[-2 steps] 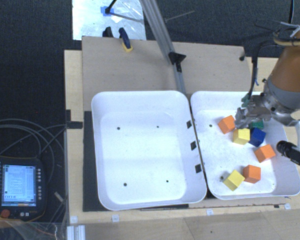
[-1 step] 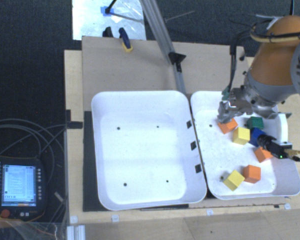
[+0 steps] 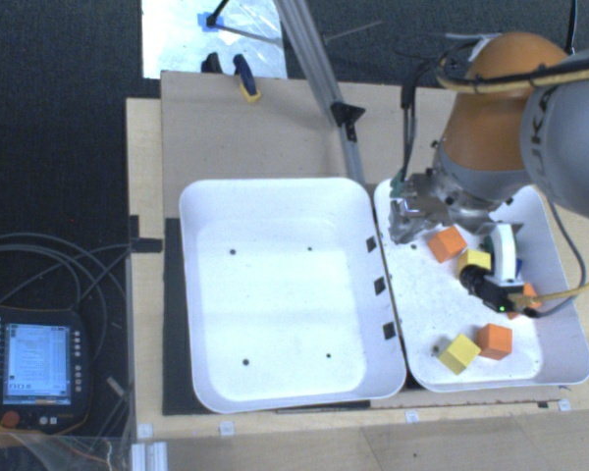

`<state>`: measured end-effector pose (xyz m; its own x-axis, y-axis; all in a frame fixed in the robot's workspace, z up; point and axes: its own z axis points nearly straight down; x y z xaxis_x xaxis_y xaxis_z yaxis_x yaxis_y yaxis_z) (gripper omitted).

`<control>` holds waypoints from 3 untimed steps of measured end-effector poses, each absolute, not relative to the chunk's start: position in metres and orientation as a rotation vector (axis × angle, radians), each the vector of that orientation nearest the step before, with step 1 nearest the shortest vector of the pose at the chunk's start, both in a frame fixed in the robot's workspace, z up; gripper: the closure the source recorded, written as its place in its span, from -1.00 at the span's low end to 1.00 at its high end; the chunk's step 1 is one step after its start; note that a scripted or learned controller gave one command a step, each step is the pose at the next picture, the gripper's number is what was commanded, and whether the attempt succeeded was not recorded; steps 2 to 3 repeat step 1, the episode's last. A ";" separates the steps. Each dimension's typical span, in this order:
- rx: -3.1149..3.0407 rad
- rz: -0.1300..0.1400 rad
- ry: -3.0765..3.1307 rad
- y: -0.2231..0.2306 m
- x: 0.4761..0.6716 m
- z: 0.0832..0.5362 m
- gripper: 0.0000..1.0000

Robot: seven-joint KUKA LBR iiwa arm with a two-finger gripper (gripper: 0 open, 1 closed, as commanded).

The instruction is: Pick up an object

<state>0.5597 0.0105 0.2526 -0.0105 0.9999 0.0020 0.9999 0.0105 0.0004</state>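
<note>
Orange and yellow blocks all sit in the right bin (image 3: 560,366); the left bin (image 3: 275,292) holds nothing I can make out beyond a few dark specks on its floor.

Status: pick not done, as far as I can judge.

- Arm (image 3: 501,116) reaches in from the right and hangs over the right bin's upper half; the orange band covers much of the bin's far side.
- Gripper (image 3: 404,219) appears to be the metallic bit at the bin's upper-left corner, close to the divider between bins. Too small and cluttered to read: whether it is spread or closed, I cannot tell, and no object is visibly caught in it.
- Orange cube (image 3: 448,243) lies just beside the gripper, to its right, resting on the bin floor. Nearest candidate.
- Small yellow piece (image 3: 477,259) near that cube, partly behind the black-and-white hardware on the wrist.
- Yellow block (image 3: 460,353) and second orange cube (image 3: 494,340) sit side by side, nearly touching, at the bin's near edge, well apart from the gripper.
- Another orange bit (image 3: 526,296) peeks out beside the cabling; mostly hidden.

Left to do: get centred over one block, descend, close, lift clear of the bin. Everything looks grounded right now, so call it the approach stage, nothing secured.
</note>
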 end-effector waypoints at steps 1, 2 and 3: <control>-2.208 -0.005 -2.235 0.072 0.574 0.247 1.00; -2.208 -0.005 -2.235 0.072 0.574 0.247 1.00; -2.208 -0.005 -2.235 0.072 0.574 0.247 1.00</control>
